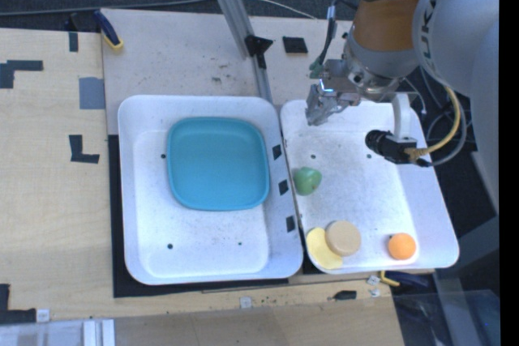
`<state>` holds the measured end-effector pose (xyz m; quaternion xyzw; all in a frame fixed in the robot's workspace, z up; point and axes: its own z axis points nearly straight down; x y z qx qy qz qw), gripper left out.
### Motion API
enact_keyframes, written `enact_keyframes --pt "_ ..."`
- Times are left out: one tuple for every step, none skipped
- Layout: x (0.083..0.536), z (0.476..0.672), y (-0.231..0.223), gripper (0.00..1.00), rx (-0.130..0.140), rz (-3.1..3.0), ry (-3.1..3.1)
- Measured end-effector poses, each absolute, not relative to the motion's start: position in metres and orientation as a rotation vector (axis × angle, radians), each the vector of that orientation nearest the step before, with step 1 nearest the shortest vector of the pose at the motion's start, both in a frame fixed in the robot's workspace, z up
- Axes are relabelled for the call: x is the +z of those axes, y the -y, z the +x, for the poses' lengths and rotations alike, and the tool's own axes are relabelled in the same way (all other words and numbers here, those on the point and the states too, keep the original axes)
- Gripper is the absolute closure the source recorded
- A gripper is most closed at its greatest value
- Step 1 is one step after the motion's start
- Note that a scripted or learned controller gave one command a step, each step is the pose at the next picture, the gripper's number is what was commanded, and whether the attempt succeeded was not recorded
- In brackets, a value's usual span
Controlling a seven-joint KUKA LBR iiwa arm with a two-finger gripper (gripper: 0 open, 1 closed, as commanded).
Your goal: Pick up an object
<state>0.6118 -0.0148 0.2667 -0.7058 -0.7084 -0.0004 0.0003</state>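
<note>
The right bin [409, 198] holds a small green object [307, 181] near its left wall. A tan round block [344, 237] rests on a yellow piece [321, 249] at the bin's front edge, and an orange ball [401, 246] lies at the front right. My gripper [320, 110] hangs over the back left corner of the right bin, well behind the green object, with nothing seen between its fingers. A blue square plate [217, 162] lies in the left bin [146, 239].
A slanted metal pole [235, 12] runs down to the gap between the bins. Black and yellow cables [405, 147] hang from the arm over the right bin's back right. A divider with black clips [284, 186] separates the bins.
</note>
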Motion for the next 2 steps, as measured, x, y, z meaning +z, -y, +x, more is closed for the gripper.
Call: enact_keyframes --pt "0.26 0.592 -0.043 1.0 0.0 -2.216 2.225" --pt "0.237 0.573 -0.095 1.0 0.002 -2.215 2.225"
